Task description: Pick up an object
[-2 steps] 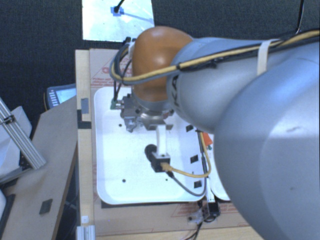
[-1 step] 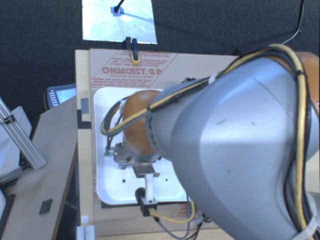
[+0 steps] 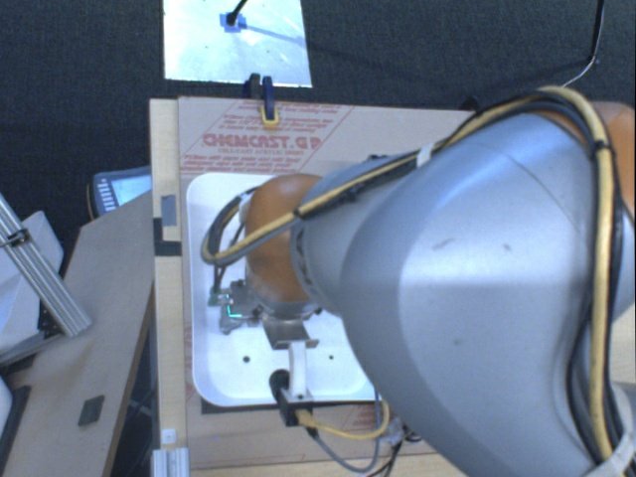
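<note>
In the camera view, the grey arm [image 3: 467,266] comes in from the right and covers most of the frame. Its orange band [image 3: 273,222] stands over the middle of a shallow white bin [image 3: 214,381]. Below the band, the claw [image 3: 235,314] points down into the left half of that bin, close to the floor, and a small green light glows on its body. Its tips are lost under the wrist and in the glare of the white floor, so I cannot tell whether the claw is released or clenched, or whether it grips anything.

The arm hides much of the bin floor, so I cannot tell where an object to pick up lies. The bare strip of floor along the near edge shows two dark specks [image 3: 245,359], too small to make out.

The bin rests on a brown cardboard sheet [image 3: 298,127] with red print, which lies on the bench [image 3: 165,147]. A black and yellow clamp [image 3: 266,102] sits at the sheet's far edge. Beyond it, a pale square panel [image 3: 199,28] lies on dark ground. At the left, well apart from the bin, a ribbed metal rail [image 3: 40,276] lies at a slant beside a tan board [image 3: 109,296].
</note>
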You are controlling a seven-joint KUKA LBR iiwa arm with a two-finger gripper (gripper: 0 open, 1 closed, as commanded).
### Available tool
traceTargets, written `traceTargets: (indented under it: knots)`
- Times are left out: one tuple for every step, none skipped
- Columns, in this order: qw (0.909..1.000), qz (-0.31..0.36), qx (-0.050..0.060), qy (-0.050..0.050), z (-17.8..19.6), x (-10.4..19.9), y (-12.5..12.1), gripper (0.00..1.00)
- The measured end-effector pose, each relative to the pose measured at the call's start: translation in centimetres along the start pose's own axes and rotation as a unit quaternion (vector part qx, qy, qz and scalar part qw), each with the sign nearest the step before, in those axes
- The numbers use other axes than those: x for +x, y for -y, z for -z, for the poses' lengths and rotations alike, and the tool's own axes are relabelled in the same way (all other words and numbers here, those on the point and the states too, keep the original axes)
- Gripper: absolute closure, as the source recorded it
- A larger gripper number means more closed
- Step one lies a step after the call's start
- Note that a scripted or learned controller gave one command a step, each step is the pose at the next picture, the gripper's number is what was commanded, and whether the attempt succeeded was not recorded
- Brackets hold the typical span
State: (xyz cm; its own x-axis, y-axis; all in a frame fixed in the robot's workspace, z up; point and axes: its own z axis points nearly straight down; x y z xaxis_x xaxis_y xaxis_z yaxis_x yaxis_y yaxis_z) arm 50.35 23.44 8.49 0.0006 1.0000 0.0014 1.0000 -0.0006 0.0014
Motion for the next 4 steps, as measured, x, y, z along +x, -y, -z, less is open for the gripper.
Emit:
traceTargets:
  knots:
    - [1.0000, 0.002, -0.005, -0.001, 8.6, 0.0, -6.5, 0.00]
    - [1.0000, 0.003, 0.000, 0.000, 9.1, 0.0, -6.2, 1.00]
    - [1.0000, 0.002, -0.005, 0.000, 10.8, -0.1, -17.0, 1.00]
    - [1.0000, 0.004, 0.000, -0.001, 22.2, 0.2, -6.0, 1.00]
